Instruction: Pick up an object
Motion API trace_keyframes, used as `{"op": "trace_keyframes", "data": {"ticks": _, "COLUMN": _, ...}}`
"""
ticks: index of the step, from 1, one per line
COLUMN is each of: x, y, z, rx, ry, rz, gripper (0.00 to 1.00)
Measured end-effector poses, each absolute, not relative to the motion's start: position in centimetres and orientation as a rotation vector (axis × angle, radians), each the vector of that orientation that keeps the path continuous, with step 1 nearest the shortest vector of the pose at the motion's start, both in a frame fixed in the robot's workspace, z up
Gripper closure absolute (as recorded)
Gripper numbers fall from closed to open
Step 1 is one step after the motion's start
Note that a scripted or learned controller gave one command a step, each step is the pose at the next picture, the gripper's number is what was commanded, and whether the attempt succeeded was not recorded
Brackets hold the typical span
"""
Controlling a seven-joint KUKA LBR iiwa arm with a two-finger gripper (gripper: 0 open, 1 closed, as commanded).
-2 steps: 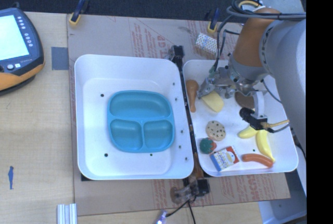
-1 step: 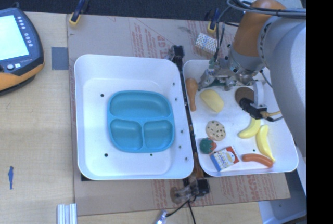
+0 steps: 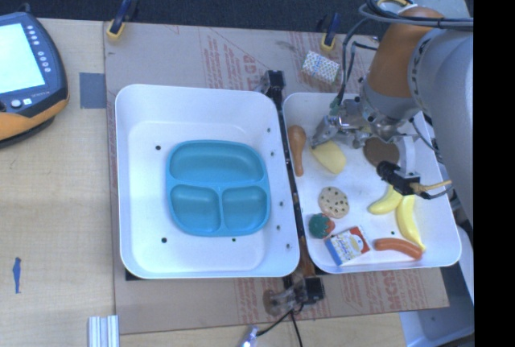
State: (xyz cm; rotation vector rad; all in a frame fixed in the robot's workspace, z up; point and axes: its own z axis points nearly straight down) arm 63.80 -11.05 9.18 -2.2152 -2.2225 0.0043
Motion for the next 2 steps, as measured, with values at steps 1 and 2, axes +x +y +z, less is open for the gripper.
{"op": "trace_keyframes", "data": {"ticks": 1, "x": 61.7, "y": -10.9, "z": 9.2, "rx": -2.214, "ry": -2.224, "rz": 0.005, "gripper": 0.0}}
{"op": "trace_keyframes", "data": {"ticks": 2, "x": 61.9, "y": -10.9, "z": 10.4, "rx": -2.211, "ry": -2.227, "rz": 0.003, "gripper": 1.0}}
